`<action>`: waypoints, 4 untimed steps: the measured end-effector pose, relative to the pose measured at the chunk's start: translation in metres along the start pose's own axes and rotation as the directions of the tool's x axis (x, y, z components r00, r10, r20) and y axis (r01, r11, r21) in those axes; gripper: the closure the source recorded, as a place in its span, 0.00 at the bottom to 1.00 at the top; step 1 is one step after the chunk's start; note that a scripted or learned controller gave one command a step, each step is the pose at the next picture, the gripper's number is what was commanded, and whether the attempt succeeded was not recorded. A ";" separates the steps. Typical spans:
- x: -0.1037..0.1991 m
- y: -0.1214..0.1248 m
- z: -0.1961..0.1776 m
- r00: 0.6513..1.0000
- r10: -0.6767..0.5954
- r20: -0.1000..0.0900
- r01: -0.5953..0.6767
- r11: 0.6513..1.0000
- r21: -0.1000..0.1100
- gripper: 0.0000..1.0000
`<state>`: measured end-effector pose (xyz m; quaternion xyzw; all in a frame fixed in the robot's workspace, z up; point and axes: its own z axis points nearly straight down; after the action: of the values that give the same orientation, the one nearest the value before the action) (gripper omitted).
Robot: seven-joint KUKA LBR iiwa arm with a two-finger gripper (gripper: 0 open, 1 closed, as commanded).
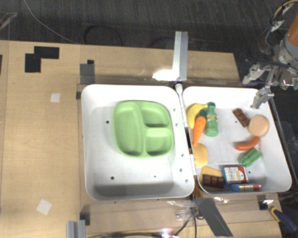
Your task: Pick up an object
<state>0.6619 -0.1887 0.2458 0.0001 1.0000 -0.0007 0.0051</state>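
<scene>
Camera view: tool beside chocolate bar

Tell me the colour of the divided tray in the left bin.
Light green; the divided tray shows plainly in the camera view.

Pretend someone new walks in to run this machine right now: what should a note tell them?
Gripper: above the right bin's far right corner, holding nothing I can see; whether it is open or shut is unclear.
Right bin: toy foods all lying loose, among them a banana, carrot, green bottle, chocolate bar, round bun, sausage and a small box.
Left bin: a green divided tray.
Done: nothing picked up.
Left: lower onto one item, probably the chocolate bar or bun since they lie nearest, grip it and lift.
</scene>
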 end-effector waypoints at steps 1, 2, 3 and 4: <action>0.020 -0.015 0.147 1.000 -0.021 0.003 0.021 1.000 0.001 0.00; 0.062 -0.015 0.157 0.991 0.134 0.001 -0.134 0.991 0.000 0.00; 0.107 -0.016 0.156 0.965 0.260 0.003 -0.260 0.965 0.000 0.00; 0.137 0.001 0.155 0.919 0.395 0.007 -0.395 0.919 0.000 0.00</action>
<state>0.5265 -0.1881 0.0899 0.2017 0.9794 -0.0006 0.0086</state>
